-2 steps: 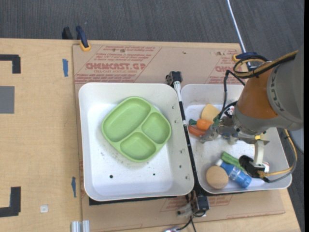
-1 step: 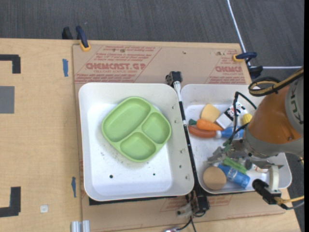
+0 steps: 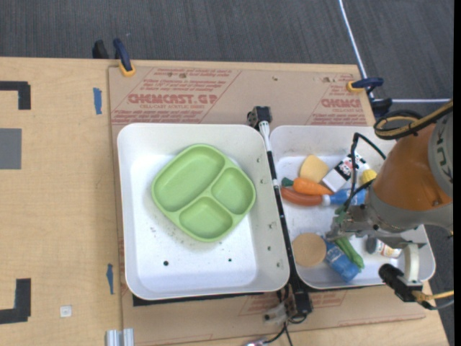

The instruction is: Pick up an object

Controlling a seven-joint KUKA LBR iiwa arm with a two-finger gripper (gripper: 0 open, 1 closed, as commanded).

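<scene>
- Camera view: the green divided plate [image 3: 204, 192] lies alone in the left bin [image 3: 137, 193], tilted on the diagonal, and serves here as the landmark.
- To the right of the plate, past the wall between the bins, the right bin [image 3: 288, 137] holds the loose items to choose from: a yellow wedge [image 3: 313, 168], an orange carrot [image 3: 311, 187] touching a red piece [image 3: 301, 199], a tan disc [image 3: 310, 249] and a blue item [image 3: 341, 259] with a green strip [image 3: 351, 251] across it.
- Farthest from the plate, the arm's orange band [image 3: 403, 179] hangs over that bin, and the gripper [image 3: 351, 227] points down just above the blue item, likely lined up for a grasp there.
- The wrist hides the gripper's tips, so I cannot tell how the jaws stand, and nothing visible shows an item held.
</scene>
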